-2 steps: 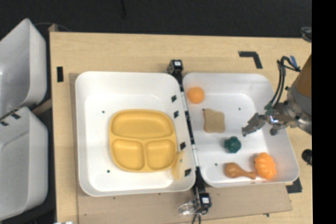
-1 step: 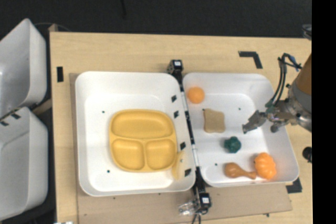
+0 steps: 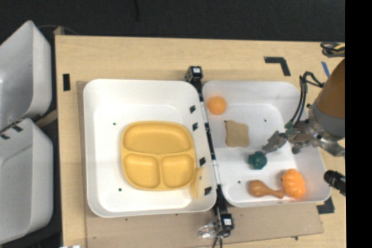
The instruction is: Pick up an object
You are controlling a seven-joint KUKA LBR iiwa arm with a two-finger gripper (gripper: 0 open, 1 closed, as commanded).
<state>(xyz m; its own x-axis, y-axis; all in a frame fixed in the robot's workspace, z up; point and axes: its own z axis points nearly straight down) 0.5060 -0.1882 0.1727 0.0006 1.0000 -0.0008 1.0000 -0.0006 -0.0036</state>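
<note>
gripper (image 3: 272,142) seen above right bin (image 3: 273,90), finger state cannot be told | teal object (image 3: 257,160) just beside it | tan pad (image 3: 237,133), orange ball (image 3: 217,105), pumpkin (image 3: 294,182), drumstick (image 3: 264,188) scattered around | yellow tray (image 3: 158,155) in left bin (image 3: 99,125)

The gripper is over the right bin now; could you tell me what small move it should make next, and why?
Probably a short descent toward the dark green object. The gripper hangs just above and right of it, with nothing visibly between its fingers. The tan square and the orange pumpkin-like toy lie a little apart, so they should not get in the way.
</note>
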